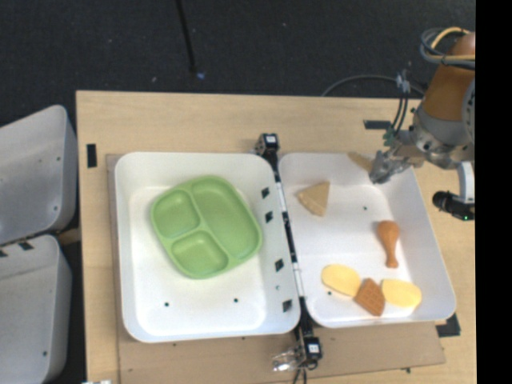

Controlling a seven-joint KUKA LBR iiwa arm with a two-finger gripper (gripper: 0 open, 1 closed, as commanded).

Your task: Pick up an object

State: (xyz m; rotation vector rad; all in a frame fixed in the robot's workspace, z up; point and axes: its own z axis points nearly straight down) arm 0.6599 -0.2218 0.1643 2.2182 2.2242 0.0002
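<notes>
Light wood surface (pixel 200 122) on dark carpet, with two white bins side by side. The landmark here is the right bin (pixel 428 238), and everything loose sits in it. A tan wedge-shaped piece (pixel 315 198) lies toward its far left part, just in from the seam with the left bin (pixel 132 294). A brown drumstick toy (pixel 389 241) lies right of the bin's centre, well apart from the wedge. Along the near edge there's a row: a yellow oval (pixel 341 279), a brown waffle-looking piece (pixel 370 296) touching it, and another yellow oval (pixel 402 294) touching that. The bin's middle is open white floor, plenty of room there.

The gripper (pixel 382 170) sits over the right bin's far right corner, right at the rim, away from all the items. Whether its fingers are spread or closed is too small and blurry to tell.

The left bin holds a green divided plate (pixel 206 226), angled, with bare floor all round it.
</notes>
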